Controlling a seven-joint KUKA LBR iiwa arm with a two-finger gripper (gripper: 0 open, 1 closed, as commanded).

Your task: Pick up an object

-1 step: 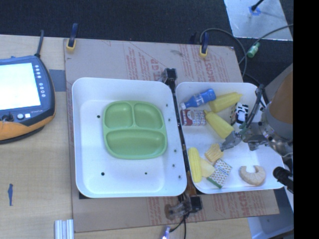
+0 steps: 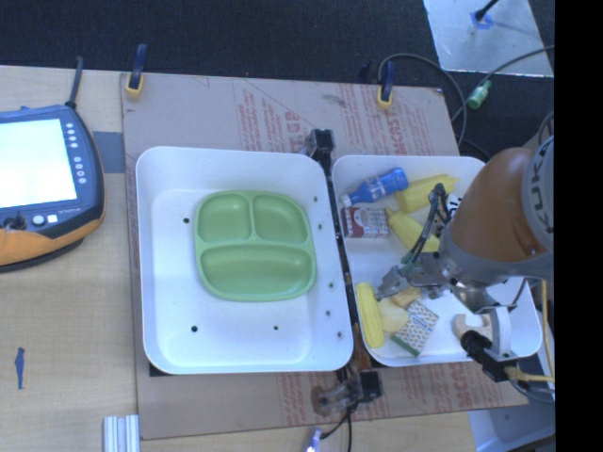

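My pincer [image 2: 398, 281] hangs low in the right bin [image 2: 528, 351], fingers spread, gripping nothing. Yellow corn cob [image 2: 369, 314] lies just beside it; blue bottle [image 2: 375, 187] near the far wall. Green divided plate [image 2: 254, 245] occupies the left bin [image 2: 160, 252].

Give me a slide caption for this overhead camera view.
Robot hand low in the cluttered right bin; green divided plate alone in the left bin.

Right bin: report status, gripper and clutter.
Gripper low in right bin, over the pile; fingers unclear. Nothing seen held. Corn cob, blue bottle, yellow pieces crowd it. Green plate alone in left bin.
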